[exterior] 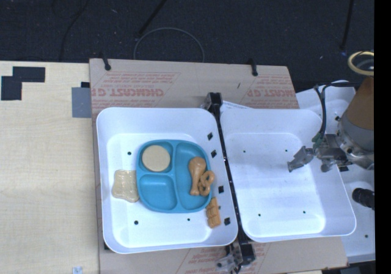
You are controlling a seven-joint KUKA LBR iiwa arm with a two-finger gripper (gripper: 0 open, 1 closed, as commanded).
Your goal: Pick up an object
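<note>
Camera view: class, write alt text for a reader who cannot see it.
A blue divided plate holding a round cracker and a pretzel sits in the left white bin. The robot's claw hovers over the right white bin.

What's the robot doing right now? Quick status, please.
Gripper over right bin, holding nothing. Food pieces on blue tray in left bin, untouched. Bin divider between them.

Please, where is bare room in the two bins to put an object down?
The right bin floor is bare from the divider to the gripper. The left bin is crowded: blue tray, beige piece, brown piece; bare strips only along its back and front walls.
</note>
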